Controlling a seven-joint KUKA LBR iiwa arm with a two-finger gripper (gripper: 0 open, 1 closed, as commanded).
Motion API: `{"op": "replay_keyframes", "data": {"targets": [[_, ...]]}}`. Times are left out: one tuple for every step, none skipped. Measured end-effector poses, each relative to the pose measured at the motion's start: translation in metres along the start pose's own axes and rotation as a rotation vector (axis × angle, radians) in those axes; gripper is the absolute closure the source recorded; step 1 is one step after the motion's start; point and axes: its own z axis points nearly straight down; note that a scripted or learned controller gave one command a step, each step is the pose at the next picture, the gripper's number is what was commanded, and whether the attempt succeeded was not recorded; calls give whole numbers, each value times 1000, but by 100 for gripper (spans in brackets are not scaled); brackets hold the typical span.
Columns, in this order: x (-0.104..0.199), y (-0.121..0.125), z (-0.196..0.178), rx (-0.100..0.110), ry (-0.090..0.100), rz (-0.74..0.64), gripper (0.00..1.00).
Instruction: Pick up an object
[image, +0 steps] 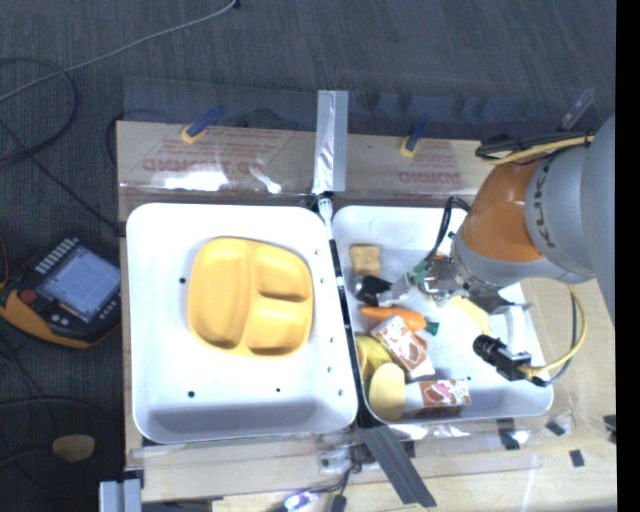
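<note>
The right bin (500, 408) holds several small items. An orange carrot (388, 313) lies near its middle, with a red and white packet (406, 346) just below it. A yellow fruit (387, 391) and a greenish pear (369, 351) sit at the bin's left front. A small brown-red box (445, 393) lies by the front wall. A tan block (365, 258) and a black item (371, 289) are at the back left. My gripper (432, 273) hangs low over the bin's middle, just right of the black item and above the carrot's green end.
The left bin (160, 390) carries a yellow divided plate (250, 295). A pale yellow piece (470, 311) lies under the arm's wrist. A black part with a yellow cable (500, 356) hangs off the arm over the bin's right. A handheld device (65, 290) lies on the floor to the left.
</note>
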Motion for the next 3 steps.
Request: {"op": "replay_keyframes", "data": {"targets": [[19,-49,14,35,7,-27,0],[19,-47,4,32,8,-25,100],[52,-4,-77,53,4,111,100]]}}
